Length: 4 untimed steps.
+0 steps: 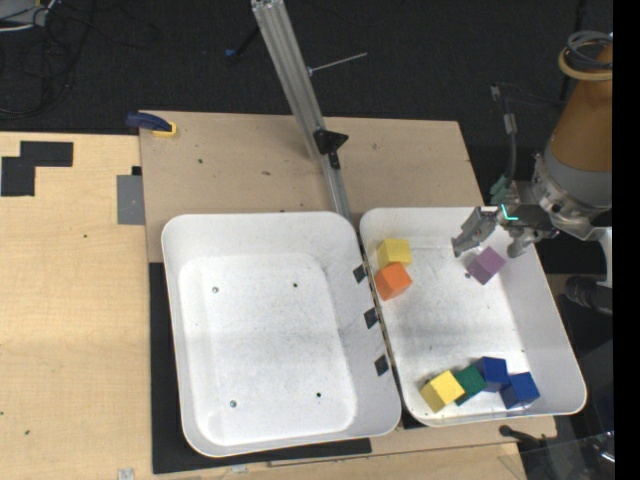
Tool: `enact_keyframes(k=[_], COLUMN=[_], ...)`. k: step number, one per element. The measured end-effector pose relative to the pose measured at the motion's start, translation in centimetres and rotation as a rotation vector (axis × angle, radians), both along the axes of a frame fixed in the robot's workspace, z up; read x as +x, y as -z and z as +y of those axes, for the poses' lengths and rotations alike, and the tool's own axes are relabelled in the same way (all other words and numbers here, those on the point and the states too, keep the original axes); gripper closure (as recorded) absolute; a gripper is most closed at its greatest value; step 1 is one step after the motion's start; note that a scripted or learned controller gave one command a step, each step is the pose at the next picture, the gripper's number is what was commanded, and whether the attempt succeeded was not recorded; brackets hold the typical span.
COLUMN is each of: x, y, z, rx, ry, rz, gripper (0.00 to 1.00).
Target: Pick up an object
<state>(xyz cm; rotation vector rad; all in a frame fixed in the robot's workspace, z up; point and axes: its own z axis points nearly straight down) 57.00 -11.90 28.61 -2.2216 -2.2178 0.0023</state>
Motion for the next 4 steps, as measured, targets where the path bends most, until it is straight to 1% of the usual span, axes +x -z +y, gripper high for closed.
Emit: enact_keyframes(k=[1,2,3,4], x=[-0.6,-1.6,-1.2,-1.2], y=[4.9,10.7,16.4,15.1], z=[0.7,0.4,1.2,0.9], rx=[0.001,0.001,0.002,0.000], ry=[0.002,-0.001,0.003,0.013], rz=[0.005,0.007,0.007,0.003], gripper=[0.00,0.00,0.00,1.00])
